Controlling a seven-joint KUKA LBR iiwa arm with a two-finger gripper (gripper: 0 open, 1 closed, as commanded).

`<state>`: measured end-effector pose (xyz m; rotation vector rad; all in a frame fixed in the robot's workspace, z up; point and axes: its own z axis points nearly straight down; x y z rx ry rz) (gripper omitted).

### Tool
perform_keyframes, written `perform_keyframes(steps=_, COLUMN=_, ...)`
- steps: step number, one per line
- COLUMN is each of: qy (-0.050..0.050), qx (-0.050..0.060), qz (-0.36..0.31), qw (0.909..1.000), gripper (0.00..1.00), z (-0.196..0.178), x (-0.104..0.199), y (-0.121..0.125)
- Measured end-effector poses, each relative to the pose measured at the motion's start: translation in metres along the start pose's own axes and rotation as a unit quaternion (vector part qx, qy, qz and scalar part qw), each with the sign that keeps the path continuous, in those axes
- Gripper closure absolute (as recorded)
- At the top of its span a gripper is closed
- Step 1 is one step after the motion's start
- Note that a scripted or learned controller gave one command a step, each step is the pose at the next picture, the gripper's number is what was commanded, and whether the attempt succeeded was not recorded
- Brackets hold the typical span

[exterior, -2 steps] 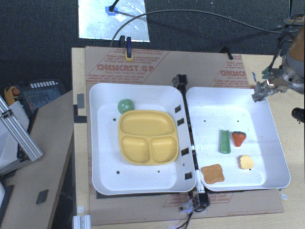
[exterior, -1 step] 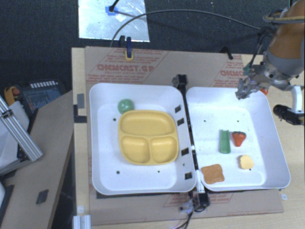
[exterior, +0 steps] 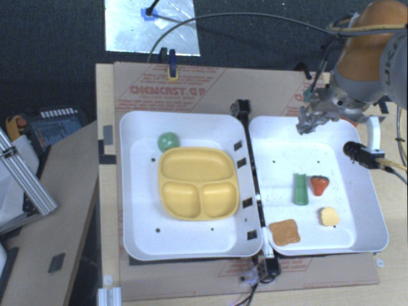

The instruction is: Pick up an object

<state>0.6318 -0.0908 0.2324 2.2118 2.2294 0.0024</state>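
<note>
Overhead, the grey arm (exterior: 373, 37) with its orange band comes in from the right, and its tool (exterior: 308, 123) hangs over the far left corner of the right bin (exterior: 363, 234). Whether the tool is spread or pressed together cannot be told from this slant; nothing shows between its tips.

Four small things lie in the right bin, all nearer than the tool and apart from it. A green stick (exterior: 300, 189) lies about the middle of the bin, with a red strawberry (exterior: 319, 184) just to its right. A yellow piece (exterior: 329, 217) sits nearer and a little right of the strawberry. A brown slice of toast (exterior: 285, 232) lies at the near left corner of that bin.

The left bin (exterior: 137, 234) carries a yellow divided plate (exterior: 197, 182) with three compartments, set about the middle. A green ball (exterior: 168, 141) rests on the bin floor at the plate's far left corner, close against its rim.

Both bins sit side by side on a cardboard sheet (exterior: 191, 88) on the desk (exterior: 83, 171).
</note>
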Motion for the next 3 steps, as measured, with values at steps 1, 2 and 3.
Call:
perform_keyframes(steps=1, qy=0.000, qx=0.000, qz=0.001, qw=1.0000, gripper=1.00, z=0.005, x=0.044, y=0.003)
perform_keyframes(steps=2, qy=0.001, qx=0.000, qz=-0.001, qw=1.0000, gripper=1.00, z=-0.004, x=0.103, y=-0.001)
perform_keyframes(steps=3, qy=0.001, qx=0.001, qz=-0.001, qw=1.0000, gripper=1.00, z=0.007, x=0.151, y=-0.008)
